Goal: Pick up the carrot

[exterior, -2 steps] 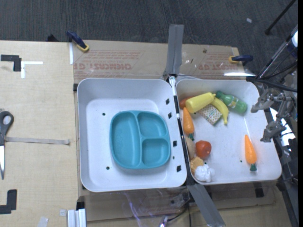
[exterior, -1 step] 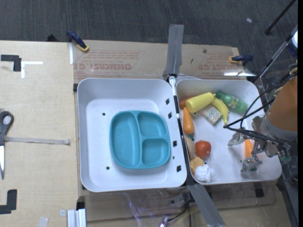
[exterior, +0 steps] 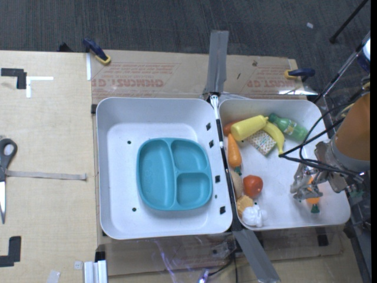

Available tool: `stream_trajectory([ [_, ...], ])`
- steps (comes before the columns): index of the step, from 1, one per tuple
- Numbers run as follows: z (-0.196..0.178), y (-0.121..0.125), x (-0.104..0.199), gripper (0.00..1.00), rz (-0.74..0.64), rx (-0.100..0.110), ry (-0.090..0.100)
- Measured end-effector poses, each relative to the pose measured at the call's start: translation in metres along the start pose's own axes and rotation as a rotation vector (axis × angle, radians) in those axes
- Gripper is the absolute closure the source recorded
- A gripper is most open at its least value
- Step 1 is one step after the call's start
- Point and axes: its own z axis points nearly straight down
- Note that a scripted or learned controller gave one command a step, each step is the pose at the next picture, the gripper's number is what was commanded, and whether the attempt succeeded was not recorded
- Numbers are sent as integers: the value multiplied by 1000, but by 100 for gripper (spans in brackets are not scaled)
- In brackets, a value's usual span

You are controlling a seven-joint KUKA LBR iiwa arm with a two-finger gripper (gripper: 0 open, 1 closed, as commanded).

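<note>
one carrot [exterior: 234, 152] lying by right bin's [exterior: 330, 220] left wall; end effector [exterior: 306, 188] well apart, grip state unclear; approach step, needing leftward reach

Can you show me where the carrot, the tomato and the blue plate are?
carrot [exterior: 234, 151]: camera view, middle of its orange body.
tomato [exterior: 253, 185]: camera view, its red top.
blue plate [exterior: 154, 175]: camera view, floor of its big left compartment.

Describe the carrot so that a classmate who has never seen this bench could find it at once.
Start at the right white bin, beside the bin holding the teal divided tray. Along its left wall, below the yellow bottle and above the red tomato, lies the carrot. It alone is a slim orange spindle.
</note>
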Motion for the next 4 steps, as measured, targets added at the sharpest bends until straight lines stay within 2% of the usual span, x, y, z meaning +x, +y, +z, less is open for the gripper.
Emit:
stream_trajectory([
  [1,-4,26,-20,100,-58,-4,7],
  [2,-4,26,-20,0,-58,-4,7],
  [3,10,-24,13,0,-222,-4,6],
  [4,0,-24,10,100,-226,-1,1],
])
